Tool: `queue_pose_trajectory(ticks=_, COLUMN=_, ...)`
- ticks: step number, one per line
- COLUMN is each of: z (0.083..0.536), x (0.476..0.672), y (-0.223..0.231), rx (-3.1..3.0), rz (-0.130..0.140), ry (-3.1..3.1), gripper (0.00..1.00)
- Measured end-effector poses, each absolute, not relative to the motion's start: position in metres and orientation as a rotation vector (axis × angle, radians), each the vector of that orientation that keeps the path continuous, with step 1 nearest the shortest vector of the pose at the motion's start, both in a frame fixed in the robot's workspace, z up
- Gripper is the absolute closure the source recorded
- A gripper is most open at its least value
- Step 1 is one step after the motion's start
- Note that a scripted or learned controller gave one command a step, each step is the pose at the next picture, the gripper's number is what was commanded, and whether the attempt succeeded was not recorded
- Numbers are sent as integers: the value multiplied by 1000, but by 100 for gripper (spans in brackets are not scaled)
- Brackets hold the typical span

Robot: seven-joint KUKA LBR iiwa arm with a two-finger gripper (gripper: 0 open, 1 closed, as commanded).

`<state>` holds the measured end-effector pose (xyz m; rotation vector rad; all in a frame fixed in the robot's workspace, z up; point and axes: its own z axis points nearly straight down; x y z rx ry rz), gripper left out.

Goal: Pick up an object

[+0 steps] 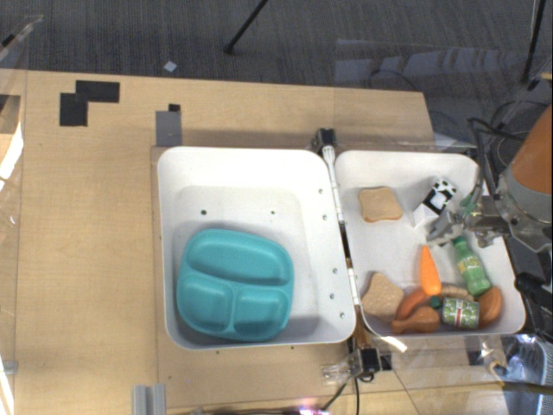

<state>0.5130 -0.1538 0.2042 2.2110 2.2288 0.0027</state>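
Right of frame, over right bin (393, 167) | pincer (455, 223) above green bottle (471, 269); grip state impossible to tell | bottle beside carrot (429, 271) | likely light, stiff, slick plastic; best pinched across the body

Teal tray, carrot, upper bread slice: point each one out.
Teal tray (233, 284), camera view, on the ridge between its compartments.
Carrot (429, 271), camera view, mid-length of its orange body.
Upper bread slice (380, 203), camera view, middle of its face.
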Motion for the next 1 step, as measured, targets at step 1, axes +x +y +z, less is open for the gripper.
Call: queue_pose_trajectory(ticks=1, z=90, x=534, y=-149, rx=2261, rz=13, ry=2165, gripper=0)
